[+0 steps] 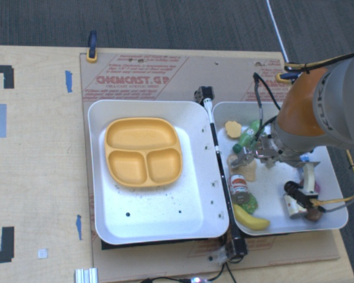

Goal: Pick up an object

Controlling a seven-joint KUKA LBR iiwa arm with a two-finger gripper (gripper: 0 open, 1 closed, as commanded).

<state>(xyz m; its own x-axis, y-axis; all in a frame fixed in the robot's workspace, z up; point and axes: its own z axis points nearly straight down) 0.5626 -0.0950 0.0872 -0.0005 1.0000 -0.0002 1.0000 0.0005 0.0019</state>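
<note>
Nearest in the right bin [336,220] lies one yellow banana [252,219], close to the bin's left wall. One green lump [248,203] touches it just behind, and I cannot tell what it is. Next comes one small jar [239,186] with a red label, beside that same wall. In the near right corner sits one brown thing [314,216], partly hidden and too blurry to name.

Behind the jar is one tan block [247,171]. The gripper [245,155] hangs right over its far edge. Its tip is dark and mixed up with the things under it, so I cannot tell if it is open or closed, or if it holds anything.

The big grey and orange arm [310,111] covers much of the bin's right side and is cut off at the picture's edge. Farther back is one green bottle-like thing [249,133], partly hidden by cables. One pale yellow piece [233,128] lies just beside it.

The left bin [100,158] holds one yellow plate [143,151] with three sections. That makes two bins.
</note>
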